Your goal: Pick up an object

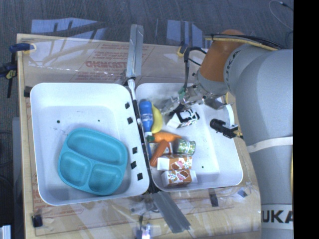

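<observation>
The objects lie clustered in the right bin [227, 171], against its left wall: a blue bottle [146, 114] lies lengthwise along the divider, with a yellow banana [157, 121] touching its right side. Just below them an orange carrot [164, 137] lies crosswise, beside a small green-labelled can [185, 147] tipped on its side. Nearest the front wall, 2 printed cartons [176, 171] lie flat, touching each other.

The divided tray [93, 162] lies in the left bin [50, 96]. In the right bin [227, 166], the bottle [145, 114] lies along the left wall, the banana [157, 121] just right of it. The carrot [164, 138], can [185, 147] and carton [175, 171] lie nearer the front.
</observation>
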`<state>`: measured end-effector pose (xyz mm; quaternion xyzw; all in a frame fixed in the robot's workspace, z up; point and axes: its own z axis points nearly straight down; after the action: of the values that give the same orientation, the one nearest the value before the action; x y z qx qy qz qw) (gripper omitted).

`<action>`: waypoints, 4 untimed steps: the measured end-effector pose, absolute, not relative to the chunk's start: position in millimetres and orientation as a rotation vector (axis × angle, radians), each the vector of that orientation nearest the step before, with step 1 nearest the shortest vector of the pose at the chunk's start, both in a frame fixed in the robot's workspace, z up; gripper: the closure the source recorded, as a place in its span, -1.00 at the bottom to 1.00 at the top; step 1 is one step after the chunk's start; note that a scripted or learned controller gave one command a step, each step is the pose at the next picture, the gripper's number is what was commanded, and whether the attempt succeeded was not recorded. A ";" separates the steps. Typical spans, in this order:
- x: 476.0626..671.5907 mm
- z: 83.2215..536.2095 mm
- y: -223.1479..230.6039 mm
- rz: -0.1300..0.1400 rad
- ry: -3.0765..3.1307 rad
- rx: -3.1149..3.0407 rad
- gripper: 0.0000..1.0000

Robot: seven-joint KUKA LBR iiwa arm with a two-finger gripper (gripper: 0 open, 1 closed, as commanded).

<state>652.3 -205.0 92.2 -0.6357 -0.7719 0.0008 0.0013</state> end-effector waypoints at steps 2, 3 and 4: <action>657.9 200.6 -155.2 -0.001 -2.403 -2.027 1.00; 649.4 218.9 -104.7 0.002 -2.393 -2.033 1.00; 656.9 223.3 -77.5 0.001 -2.356 -2.079 1.00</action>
<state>656.9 -77.5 223.3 -0.6617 -0.7498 0.0004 -0.0003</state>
